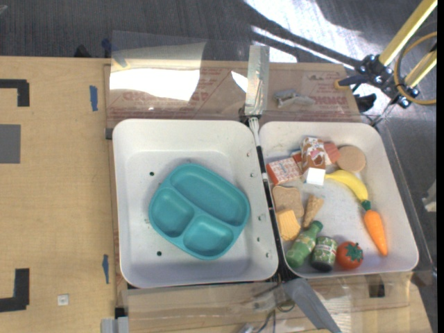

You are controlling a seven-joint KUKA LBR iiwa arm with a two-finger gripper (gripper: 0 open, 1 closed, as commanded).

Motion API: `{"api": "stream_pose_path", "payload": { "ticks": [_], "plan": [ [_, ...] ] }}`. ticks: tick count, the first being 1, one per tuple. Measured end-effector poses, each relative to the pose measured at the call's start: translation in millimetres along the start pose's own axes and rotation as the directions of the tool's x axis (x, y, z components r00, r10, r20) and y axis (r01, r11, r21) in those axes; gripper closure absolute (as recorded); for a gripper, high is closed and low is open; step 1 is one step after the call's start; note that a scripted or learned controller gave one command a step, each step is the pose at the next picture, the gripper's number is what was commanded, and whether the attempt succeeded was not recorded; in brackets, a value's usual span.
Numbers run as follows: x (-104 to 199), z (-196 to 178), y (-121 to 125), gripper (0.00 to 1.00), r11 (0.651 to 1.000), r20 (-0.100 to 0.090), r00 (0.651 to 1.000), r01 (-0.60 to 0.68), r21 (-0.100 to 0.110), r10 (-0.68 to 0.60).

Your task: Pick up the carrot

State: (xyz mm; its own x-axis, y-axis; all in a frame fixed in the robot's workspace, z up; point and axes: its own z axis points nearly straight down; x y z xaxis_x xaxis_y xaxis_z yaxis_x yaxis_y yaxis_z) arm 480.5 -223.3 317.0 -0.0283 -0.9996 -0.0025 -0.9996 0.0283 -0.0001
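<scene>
An orange carrot (375, 231) with a green stem end lies near the right wall of the right bin (401, 186), pointing toward the bin's front right corner. Just above it a yellow banana (350, 184) curves down to the carrot's top. A red tomato (349, 254) rests to the carrot's lower left.
The right bin also holds two green bottles (312, 247), bread slices (290, 203), a cheese wedge (287, 223), a white cube (315, 177), red cartons (298, 161) and a tan round (351, 159). The left bin (132, 186) holds a teal divided plate (199, 209). A yellow stand (402, 40) is at top right.
</scene>
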Motion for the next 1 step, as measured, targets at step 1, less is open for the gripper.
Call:
{"api": "stream_pose_path", "payload": {
  "ticks": [1],
  "plan": [
    [-1.4, -12.0, -2.4, 1.00, 1.000, 0.000, 1.000, -0.002, 0.008, 0.002]
  ]
}}
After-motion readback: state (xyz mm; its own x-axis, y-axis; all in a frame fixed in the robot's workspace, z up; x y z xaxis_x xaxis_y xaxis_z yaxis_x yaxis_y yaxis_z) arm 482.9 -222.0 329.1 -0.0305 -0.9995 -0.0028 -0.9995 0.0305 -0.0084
